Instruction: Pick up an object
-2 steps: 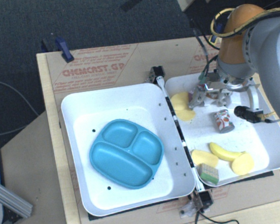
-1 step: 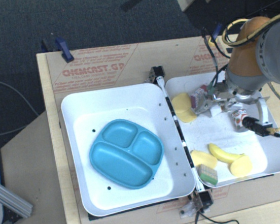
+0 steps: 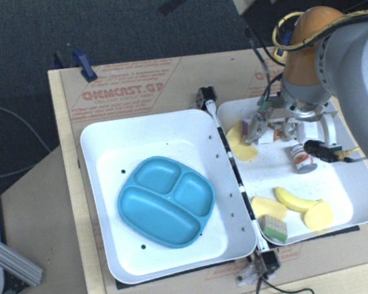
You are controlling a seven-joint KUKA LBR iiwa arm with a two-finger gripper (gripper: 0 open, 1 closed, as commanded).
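Observation:
The right bin holds several small things. A pale yellow piece lies by its left wall. A small can with a red label lies near the middle. Toward the front are a banana, a yellow wedge, a round yellow piece and a green-grey block. My gripper is low over the far left part of this bin, just right of the pale yellow piece and up-left of the can. The grey arm with its orange band covers the bin's far right corner.
The left bin holds a blue divided plate in its middle. A ridge between the two bins runs close to the gripper's left. Cables and a black part hang off the wrist over the right bin.

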